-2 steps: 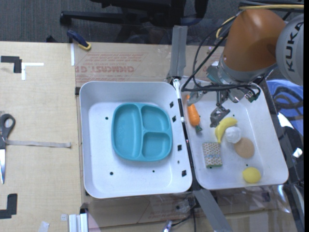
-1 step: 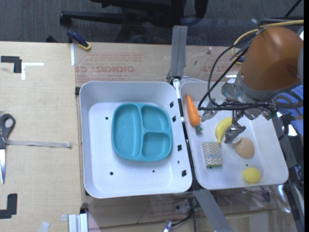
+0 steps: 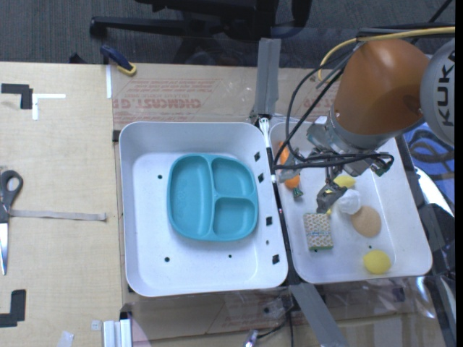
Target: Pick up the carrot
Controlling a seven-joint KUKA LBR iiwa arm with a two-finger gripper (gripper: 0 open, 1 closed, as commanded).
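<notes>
The carrot (image 3: 291,182) is a small orange piece lying against the left wall of the right bin (image 3: 405,266), partly crossed by black cables. My gripper (image 3: 328,196) hangs below the orange wrist band over the middle of that bin, a little right of the carrot and apart from it. Nothing shows held in it. The arm's bulk hides the back of the right bin.
The left bin (image 3: 137,266) holds a teal divided plate (image 3: 213,197). In the right bin lie a speckled sponge block (image 3: 318,231), a white lump (image 3: 350,204), a yellow piece (image 3: 346,182), a tan egg-shaped item (image 3: 367,221) and a yellow lemon (image 3: 377,262).
</notes>
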